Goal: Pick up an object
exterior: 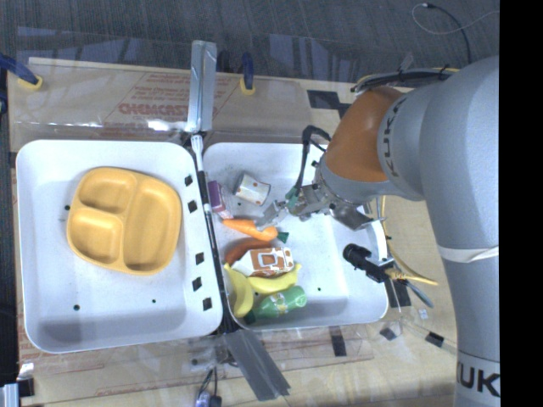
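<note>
I see hand (293,202) low over right bin (327,291) — grip unreadable. I'd aim carrot (248,225), descend straight, close slowly.

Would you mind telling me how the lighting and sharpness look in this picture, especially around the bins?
Camera view: even, soft light; the left bin shows a grey shadow along its near wall; faint glare on the plastic sheet behind it; the yellow tray is crisp, while the small items around the carrot look slightly soft.

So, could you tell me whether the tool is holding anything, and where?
It cannot be told: the tool sits low beside the carrot.
</note>
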You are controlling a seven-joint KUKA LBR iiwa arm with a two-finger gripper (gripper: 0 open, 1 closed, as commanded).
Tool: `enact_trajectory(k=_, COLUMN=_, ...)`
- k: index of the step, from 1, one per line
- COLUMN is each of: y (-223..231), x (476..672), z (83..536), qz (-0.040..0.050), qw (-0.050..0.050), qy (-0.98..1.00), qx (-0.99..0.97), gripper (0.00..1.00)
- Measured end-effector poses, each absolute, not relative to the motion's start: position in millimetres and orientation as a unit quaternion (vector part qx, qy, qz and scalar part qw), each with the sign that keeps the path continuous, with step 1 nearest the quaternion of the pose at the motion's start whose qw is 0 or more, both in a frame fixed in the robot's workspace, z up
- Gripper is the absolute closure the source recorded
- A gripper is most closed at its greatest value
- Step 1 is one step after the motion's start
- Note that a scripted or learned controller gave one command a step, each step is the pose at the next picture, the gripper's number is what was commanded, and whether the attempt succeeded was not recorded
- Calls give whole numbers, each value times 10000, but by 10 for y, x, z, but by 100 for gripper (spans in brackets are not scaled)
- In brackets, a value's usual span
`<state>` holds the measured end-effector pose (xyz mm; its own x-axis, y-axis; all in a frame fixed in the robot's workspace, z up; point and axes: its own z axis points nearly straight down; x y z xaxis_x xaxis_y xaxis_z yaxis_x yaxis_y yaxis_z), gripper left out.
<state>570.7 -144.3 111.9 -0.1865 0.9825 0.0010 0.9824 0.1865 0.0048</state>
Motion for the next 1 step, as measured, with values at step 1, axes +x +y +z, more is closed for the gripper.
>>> enact_trajectory(k=1, y=-982, x=5622, z=932, qz=-6, qw=-17, qy=7933, qx=6088, gripper=0)
